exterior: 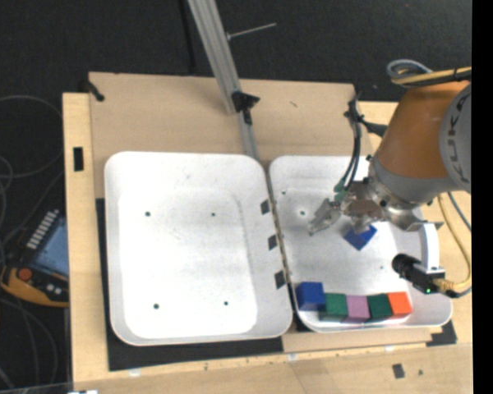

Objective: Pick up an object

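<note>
Right bin (308, 179): pincer (333, 213) with fingers spread, gripping nothing; blue block (361, 236) just beside it. Five coloured blocks (355, 304) line near wall.

One fixed camera hangs above my bench (189, 105) and looks down at a slant, far enough off to take in both white bins: the left bin (189, 245) and the right bin (312, 179). The far edge of the bench lies at the top of its view, the near edge at the bottom. My arm (423, 146) enters from the right.
</note>
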Motion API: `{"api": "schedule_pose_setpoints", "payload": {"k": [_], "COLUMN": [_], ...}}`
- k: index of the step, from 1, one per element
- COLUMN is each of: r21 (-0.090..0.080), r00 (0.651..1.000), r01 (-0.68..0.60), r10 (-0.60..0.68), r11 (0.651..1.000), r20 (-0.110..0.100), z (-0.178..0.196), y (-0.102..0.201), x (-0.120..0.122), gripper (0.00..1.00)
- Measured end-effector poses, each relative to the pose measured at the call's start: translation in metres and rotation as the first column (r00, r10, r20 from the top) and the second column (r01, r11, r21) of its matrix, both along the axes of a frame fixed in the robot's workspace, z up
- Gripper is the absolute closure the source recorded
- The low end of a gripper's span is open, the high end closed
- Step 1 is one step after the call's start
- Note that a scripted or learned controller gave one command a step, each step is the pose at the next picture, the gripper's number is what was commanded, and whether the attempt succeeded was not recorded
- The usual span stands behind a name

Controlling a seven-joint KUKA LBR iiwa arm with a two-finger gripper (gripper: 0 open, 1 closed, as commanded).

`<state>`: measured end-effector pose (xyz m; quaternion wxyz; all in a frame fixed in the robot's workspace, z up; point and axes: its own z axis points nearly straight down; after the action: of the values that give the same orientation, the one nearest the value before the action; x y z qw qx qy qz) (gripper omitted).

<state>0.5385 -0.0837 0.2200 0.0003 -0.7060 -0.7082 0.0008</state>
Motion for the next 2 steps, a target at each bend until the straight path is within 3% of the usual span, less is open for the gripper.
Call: {"api": "schedule_pose_setpoints", "payload": {"k": [1,2], "r21": [-0.005,-0.005], "r00": [1.000,1.000], "r01": [0.009,0.005], "r10": [-0.009,-0.005], "r11": [1.000,1.000], "r20": [0.009,0.011], "z": [0.065,0.132], "y": [-0.074,-0.110], "x": [-0.011,-0.024], "gripper": [0.00,0.00]}}
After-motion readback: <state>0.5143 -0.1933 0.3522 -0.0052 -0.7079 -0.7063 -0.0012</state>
